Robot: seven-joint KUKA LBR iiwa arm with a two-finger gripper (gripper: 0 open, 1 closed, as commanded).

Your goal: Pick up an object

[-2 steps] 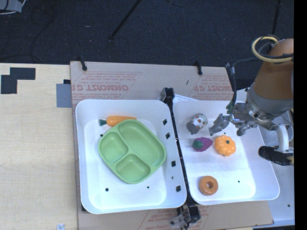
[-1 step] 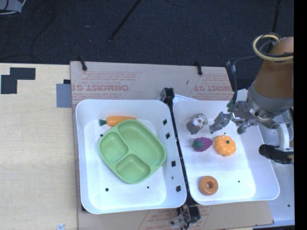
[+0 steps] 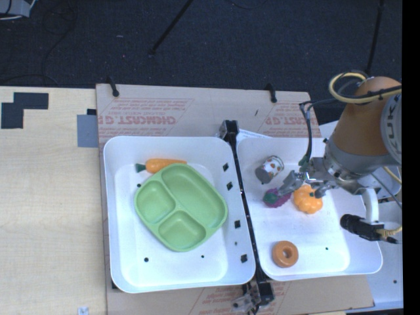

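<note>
Lying slantwise, purple toy (image 3: 276,197) in right bin (image 3: 341,261), pincer (image 3: 304,183) state unclear, beside orange toy (image 3: 308,201).

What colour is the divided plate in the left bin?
Light green; the divided plate shows clearly in the camera view.

From my seat, both white bins (image 3: 125,176) look like smooth plastic with a slight sheen. The green divided plate (image 3: 180,207) reads as matt moulded plastic, and the orange carrot (image 3: 164,165) beside it looks plastic as well. In the right bin, the orange pumpkin-shaped toy (image 3: 308,200) seems glossy, the purple piece (image 3: 276,197) duller, and the doughnut (image 3: 285,254) looks smooth and matt. The board (image 3: 170,113) beneath looks like printed cardboard. I see pale wood-look bench surface (image 3: 46,209) at left.
</note>
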